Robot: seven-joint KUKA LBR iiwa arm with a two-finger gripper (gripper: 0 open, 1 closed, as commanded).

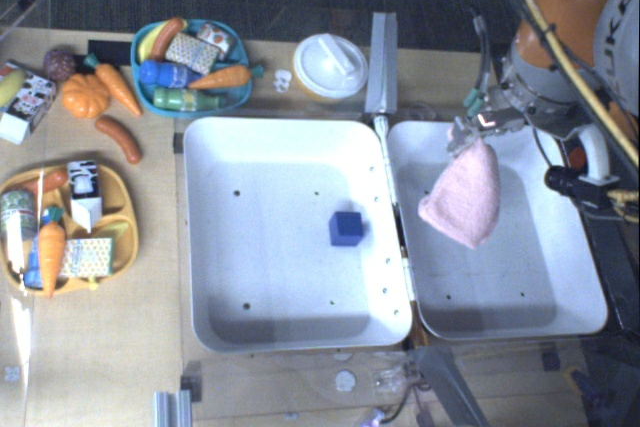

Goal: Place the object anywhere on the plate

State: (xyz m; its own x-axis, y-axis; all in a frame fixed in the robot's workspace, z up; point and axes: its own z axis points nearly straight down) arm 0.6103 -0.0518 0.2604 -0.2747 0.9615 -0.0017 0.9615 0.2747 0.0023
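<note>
Where the arm reaches in from the right, its claw (478, 128) sits over the upper part of the right bin (560, 315), closed on the top corner of a pink cloth (465, 197). The cloth hangs straight below the claw, long axis running from the pinched tip down and slightly left to a rounded lower edge that appears to brush or hover just over the bin floor; contact cannot be told. Item, cloth: soft, limp, fuzzy pink fabric, draped into a teardrop, narrow at the grip and wide below. Item, right bin: shallow, white, hard plastic, smooth with a few small dots. Item, left bin (230, 315): same make, touching the right bin along a shared rim, holding one small blue block (347, 228), matte and square-edged, well apart from the cloth. Item, white plate (331, 65): round, glossy, lying on the wooden bench beyond the left bin, up and to the left of the claw. Judgement: the coming carry runs leftward and away across the rim between the bins. Item, blue bowl (150, 95) and yellow dish (125, 205): both stocked with toy food, far left.
</note>
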